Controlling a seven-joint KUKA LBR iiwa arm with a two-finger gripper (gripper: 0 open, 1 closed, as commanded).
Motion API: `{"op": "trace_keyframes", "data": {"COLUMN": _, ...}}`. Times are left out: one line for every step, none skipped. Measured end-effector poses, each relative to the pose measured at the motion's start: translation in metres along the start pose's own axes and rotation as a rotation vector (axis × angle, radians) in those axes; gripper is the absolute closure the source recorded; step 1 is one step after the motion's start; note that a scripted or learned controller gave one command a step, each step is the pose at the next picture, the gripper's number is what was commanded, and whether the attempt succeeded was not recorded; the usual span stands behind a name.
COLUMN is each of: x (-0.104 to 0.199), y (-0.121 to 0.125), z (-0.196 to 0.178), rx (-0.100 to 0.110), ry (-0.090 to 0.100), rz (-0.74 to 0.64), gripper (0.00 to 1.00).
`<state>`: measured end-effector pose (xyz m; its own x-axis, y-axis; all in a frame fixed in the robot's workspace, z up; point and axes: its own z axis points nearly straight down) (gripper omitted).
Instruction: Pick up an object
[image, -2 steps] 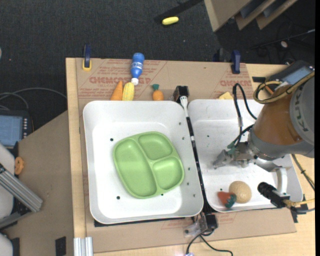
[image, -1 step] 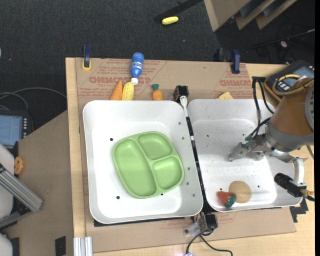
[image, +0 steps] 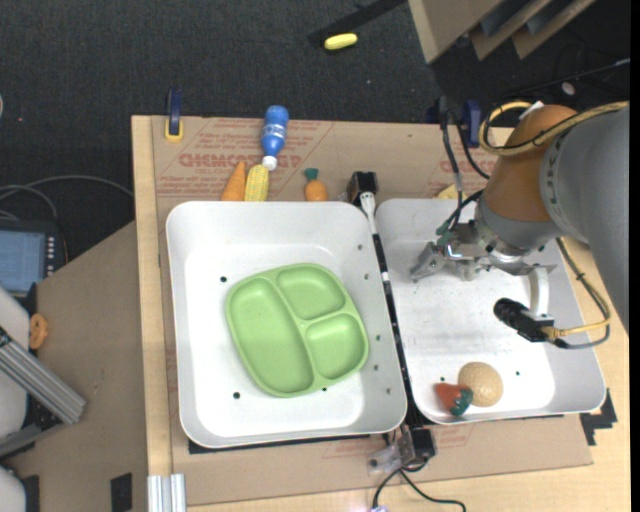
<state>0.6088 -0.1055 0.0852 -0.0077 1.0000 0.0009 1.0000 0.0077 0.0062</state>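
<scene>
White plastic makes up both shallow bins on the tan counter. The left bin carries a lime-green divided plate with three compartments, lying flat near its middle and turned a little askew. The right bin carries a round beige object near its front edge, and just beside it, touching or nearly so, a small red and teal object toward the front left corner of that bin. The grey arm, with its orange band, reaches in over the right bin's back half. Below the band the gripper points toward the divider between the bins, low over the bare white floor of the right bin, with two thin metal fingers slightly spread and nothing between them. It sits well apart from the beige object and its small neighbour at the front. A black part with a yellow cable hangs off the wrist on the arm's front side. Along the counter's back edge, behind the left bin, lie a blue and white bottle, a yellow corn cob, an orange carrot and a smaller orange piece with a green top. A yellow object lies on the dark floor beyond the counter.
</scene>
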Motion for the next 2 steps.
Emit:
{"op": "trace_keyframes", "data": {"x": 0.0037, "y": 0.0444, "z": 0.0002, "rx": 0.000, "ry": -0.002, "rz": 0.005, "gripper": 0.00}}
{"op": "trace_keyframes", "data": {"x": 0.0032, "y": 0.0423, "z": 0.0005, "rx": 0.005, "ry": -0.002, "rz": 0.006, "gripper": 0.00}}
